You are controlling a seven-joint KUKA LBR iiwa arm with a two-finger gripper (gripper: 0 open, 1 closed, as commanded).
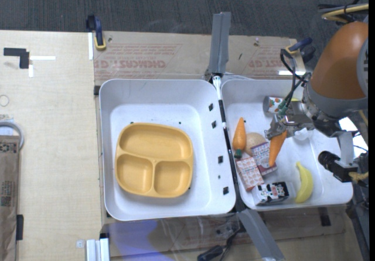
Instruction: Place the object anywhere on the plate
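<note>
Two carrots lie in the right bin (328,195): one carrot (239,134) sits by the divider, and a second carrot (275,147) is pinched at its top between the fingers of the gripper (281,127). The yellow plate (154,159) sits in the left bin (146,93), well apart.

Bright even light, soft shadows, slight blur

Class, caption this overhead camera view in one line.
Grey arm's gripper over right bin's toy food, at an orange carrot; yellow divided plate waits left.
</note>
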